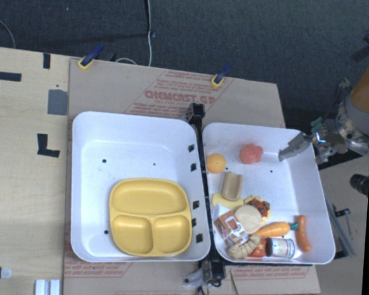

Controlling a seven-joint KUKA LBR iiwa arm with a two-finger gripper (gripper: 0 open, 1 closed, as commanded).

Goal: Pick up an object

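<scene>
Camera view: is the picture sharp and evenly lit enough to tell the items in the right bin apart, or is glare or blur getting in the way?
Camera view: lighting is soft and even, with no harsh glare on the right bin; the heaped food near its front edge looks soft and runs together, the pink ball and orange ball stand out clearly, and the gripper at the rim is slightly blurred.

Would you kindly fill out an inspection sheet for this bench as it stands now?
Surface: two white bins side by side on brown cardboard held by two clamps; left bin, right bin.
Job's things: in the right bin, a pink ball, orange ball, tan block, carrot, small jar and other toy food heaped at its near end.
Clutter: yellow divided tray in the left bin.
Grippers: tool above the right bin's far right corner, holding nothing.
Cables: one over the dark floor behind.
Surroundings: wooden bench with black marks.
</scene>
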